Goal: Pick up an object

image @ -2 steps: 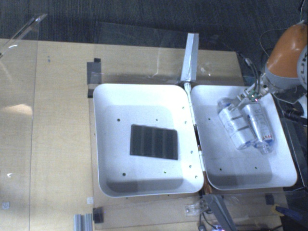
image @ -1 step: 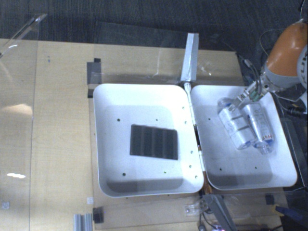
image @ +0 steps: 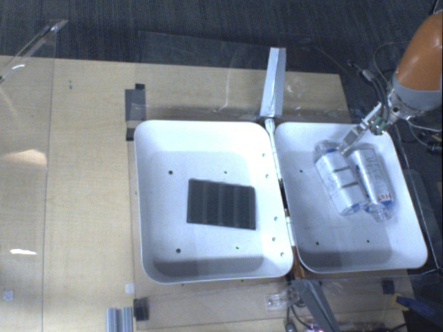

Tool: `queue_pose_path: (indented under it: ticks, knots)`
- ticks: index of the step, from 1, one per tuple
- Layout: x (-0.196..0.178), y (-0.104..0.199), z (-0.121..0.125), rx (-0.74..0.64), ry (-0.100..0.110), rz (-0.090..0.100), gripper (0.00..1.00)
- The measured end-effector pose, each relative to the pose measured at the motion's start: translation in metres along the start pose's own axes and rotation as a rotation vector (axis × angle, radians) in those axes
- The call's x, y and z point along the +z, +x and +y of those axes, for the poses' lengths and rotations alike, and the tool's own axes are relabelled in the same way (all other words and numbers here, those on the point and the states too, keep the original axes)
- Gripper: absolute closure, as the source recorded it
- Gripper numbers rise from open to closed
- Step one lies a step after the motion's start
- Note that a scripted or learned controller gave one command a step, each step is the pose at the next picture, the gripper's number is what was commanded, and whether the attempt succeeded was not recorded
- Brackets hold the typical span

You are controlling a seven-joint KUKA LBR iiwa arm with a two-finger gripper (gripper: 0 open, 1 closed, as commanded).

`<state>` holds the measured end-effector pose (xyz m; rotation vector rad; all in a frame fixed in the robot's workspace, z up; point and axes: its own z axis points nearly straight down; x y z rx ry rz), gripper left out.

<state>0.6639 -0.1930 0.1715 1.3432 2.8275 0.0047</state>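
bottles [image: 353,178] just below fingers [image: 365,130], right bin [image: 304,251]

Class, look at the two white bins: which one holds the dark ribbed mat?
The left bin holds the dark ribbed mat, lying flat on its floor. The right bin instead holds two clear plastic bottles lying side by side.
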Motion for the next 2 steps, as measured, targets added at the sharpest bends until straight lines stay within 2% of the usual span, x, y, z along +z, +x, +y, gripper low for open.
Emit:
queue_pose_path:
  ticks: [1,2]
  knots:
    - [0.0376,-0.0005,-0.0096,-0.183,-0.018,-0.022,0.00]
    - [0.0420,-0.0076,-0.0113,-0.364,-0.010,-0.025,0.00]
